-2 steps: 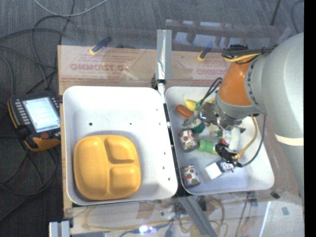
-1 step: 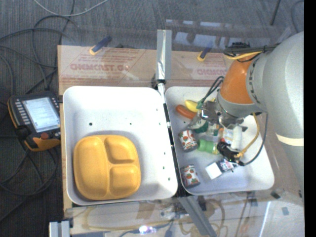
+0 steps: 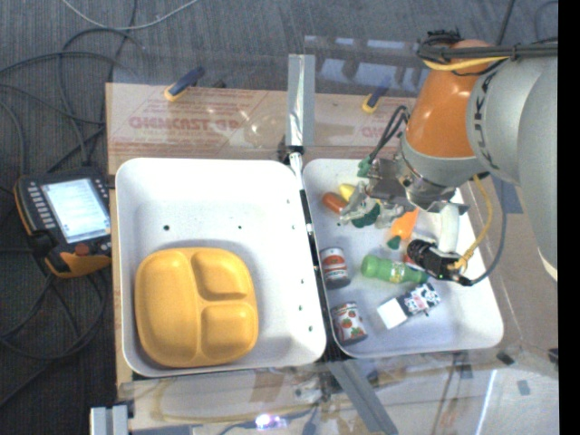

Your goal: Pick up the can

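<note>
The can (image 3: 334,267) lies near the right bin's (image 3: 471,329) left wall — rigid, light, slick, best gripped across its sides; jaws' state indiscernible.

A robotics lab: teach pendant (image 3: 68,214), floor cables (image 3: 54,53), white bins (image 3: 208,175)

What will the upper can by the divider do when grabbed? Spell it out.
The can looks rigid, so it should hold its shape when squeezed. Its round wall may slip or roll if knocked over. It stands near the bin wall, leaving little room on that side.
</note>
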Robot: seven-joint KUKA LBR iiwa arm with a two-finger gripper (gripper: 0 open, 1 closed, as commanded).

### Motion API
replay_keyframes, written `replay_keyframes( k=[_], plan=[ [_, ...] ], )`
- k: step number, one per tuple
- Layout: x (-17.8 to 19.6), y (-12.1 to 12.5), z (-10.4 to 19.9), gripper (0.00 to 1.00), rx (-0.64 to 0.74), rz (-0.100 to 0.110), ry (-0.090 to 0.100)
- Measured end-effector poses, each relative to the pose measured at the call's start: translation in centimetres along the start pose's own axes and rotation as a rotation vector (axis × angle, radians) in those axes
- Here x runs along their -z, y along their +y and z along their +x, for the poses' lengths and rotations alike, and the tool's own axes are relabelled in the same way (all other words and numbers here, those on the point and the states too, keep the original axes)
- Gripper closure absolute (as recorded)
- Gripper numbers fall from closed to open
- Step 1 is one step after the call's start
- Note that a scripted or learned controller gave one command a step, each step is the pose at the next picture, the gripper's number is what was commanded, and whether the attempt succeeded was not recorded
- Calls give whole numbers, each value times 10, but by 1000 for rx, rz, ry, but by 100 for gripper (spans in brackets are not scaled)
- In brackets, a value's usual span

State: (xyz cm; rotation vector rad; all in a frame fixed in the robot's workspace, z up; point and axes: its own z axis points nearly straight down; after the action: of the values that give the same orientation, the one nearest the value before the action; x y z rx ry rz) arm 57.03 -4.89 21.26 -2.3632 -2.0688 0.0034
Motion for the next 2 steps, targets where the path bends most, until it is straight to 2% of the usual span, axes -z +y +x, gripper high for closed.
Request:
replay_keyframes(
  k=[1, 2],
  plan=[
    [-17, -84, 53, 100, 114, 3, 0],
    [190, -75, 87, 100, -106, -3, -2]
  ],
)
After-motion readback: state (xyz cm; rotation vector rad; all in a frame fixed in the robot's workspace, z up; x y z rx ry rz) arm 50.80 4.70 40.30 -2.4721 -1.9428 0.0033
